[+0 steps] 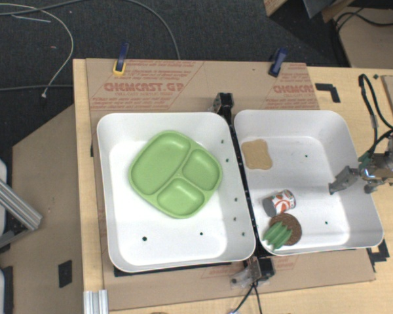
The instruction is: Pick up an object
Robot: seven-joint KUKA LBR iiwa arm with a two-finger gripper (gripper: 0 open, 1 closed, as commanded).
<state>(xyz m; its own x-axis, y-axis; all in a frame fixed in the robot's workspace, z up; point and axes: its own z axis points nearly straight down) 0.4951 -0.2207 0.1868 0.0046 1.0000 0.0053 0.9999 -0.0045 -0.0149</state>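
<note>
**A:** Start at the fingers. What do they show?

**B:** The grey two-finger gripper (340, 180) sits over the right rim of the right-hand shallow white bin (314, 126), at about three o'clock of that bin. Whether the fingers are parted or closed, I cannot tell; the tip is small and dark against the wall. Nothing shows between them.

**A:** What lies nearest?

**B:** Toward eight o'clock from the gripper, apart from it, lies a small white and orange can with a grey end (280, 203), tipped on its side on the bin floor. Just below that, at six o'clock of the can, is a round brown disc with green strips across it (282, 231), near the bin's front wall, close to the can.

**A:** Anything else in that bin?

**B:** A flat tan cork-like square (256, 154) at ten o'clock of the bin, well apart from the gripper. Bare white floor lies between the gripper and all three objects; nothing stands in the way.

**A:** And beyond?

**B:** The left-hand shallow white bin (118, 227) holds a light green plastic plate with three compartments (175, 173), lying flat near its middle. Both bins rest on a brown cardboard sheet (183, 84), clipped at twelve o'clock by two blue clamps (121, 57).
</note>
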